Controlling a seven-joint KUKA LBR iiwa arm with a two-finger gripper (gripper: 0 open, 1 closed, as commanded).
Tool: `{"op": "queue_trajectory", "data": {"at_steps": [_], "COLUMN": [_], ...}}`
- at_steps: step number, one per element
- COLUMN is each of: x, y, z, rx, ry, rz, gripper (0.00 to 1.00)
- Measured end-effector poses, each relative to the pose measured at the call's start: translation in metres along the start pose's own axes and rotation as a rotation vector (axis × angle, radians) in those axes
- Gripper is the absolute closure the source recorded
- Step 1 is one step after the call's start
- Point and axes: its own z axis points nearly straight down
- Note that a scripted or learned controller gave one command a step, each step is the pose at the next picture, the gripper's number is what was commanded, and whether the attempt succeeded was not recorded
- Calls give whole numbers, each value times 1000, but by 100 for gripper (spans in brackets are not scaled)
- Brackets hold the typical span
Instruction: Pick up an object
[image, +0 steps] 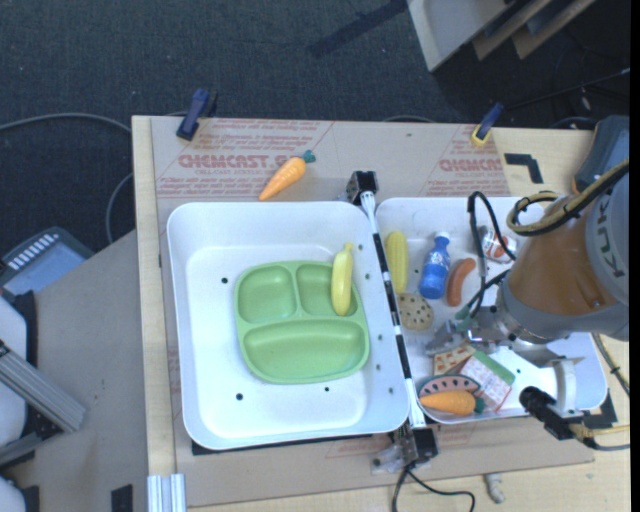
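My gripper (452, 338) is down in the right bin (590, 385), below the arm's orange band (550, 275). It hovers among several toy foods: a speckled cookie (415, 313) just to its left, a cracker (451, 361) right under it, and a pink and green packet (489, 374) beside that. Further along the bin's near edge lie a watermelon slice (455, 385) and an orange piece (447, 403). A yellow corn cob (397, 260), a blue bottle (435, 268) and a red sausage (460, 281) lie toward the far side. Nothing is visibly held.
The left bin (200, 330) holds a green divided tray (300, 345) with a yellow banana (342, 281) on its right edge. A toy carrot (283, 177) lies on the bench behind the bins. Black cables (480, 215) loop by the arm.
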Motion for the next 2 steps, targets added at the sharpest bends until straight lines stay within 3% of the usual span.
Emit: {"op": "queue_trajectory", "data": {"at_steps": [1,2], "x": [0,91], "y": [1,21], "z": [-10,-100], "rx": [-3,-1], "ry": [-1,1], "rz": [1,-2], "gripper": [100,100]}}
